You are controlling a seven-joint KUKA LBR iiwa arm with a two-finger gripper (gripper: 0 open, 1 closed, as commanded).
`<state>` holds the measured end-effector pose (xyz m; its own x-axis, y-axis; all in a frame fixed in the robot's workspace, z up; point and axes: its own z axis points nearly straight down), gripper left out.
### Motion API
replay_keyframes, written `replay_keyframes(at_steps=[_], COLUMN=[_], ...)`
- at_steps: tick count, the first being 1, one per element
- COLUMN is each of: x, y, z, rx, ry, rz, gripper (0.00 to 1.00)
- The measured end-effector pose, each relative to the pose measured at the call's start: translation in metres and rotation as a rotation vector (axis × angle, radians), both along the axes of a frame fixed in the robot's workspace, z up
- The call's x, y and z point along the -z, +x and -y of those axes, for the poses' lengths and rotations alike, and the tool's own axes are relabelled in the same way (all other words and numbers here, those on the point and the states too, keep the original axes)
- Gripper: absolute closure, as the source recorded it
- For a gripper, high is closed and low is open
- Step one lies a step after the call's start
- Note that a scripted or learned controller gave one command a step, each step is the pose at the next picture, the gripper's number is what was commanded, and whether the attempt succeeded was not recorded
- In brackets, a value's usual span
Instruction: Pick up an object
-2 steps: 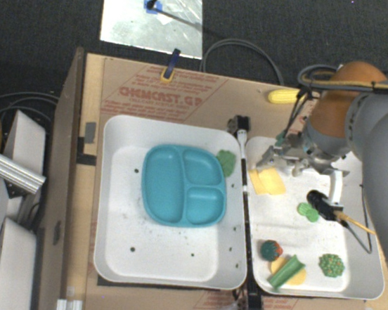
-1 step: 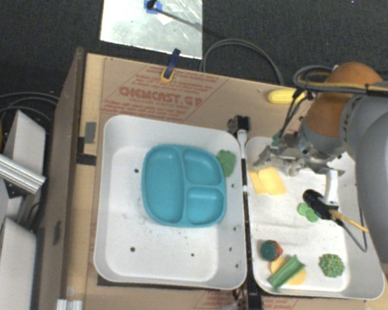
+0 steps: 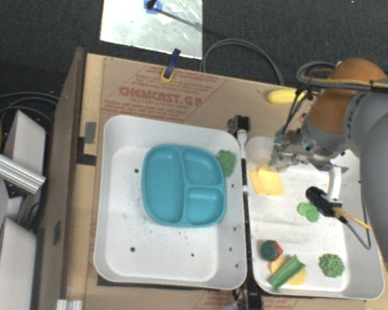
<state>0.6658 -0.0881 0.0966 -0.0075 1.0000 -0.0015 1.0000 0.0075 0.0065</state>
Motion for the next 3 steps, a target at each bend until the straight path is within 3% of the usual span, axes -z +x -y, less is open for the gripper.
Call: replay_keyframes(at_steps=[1,3], x=[0.000,0.012], y=[0.000,-0.006], z=[0.000,0.003], rx=[-0.001,0.006], ry=[-0.001,0.000], rz=[-0.001,-0.005], gripper=[0.00,0.00])
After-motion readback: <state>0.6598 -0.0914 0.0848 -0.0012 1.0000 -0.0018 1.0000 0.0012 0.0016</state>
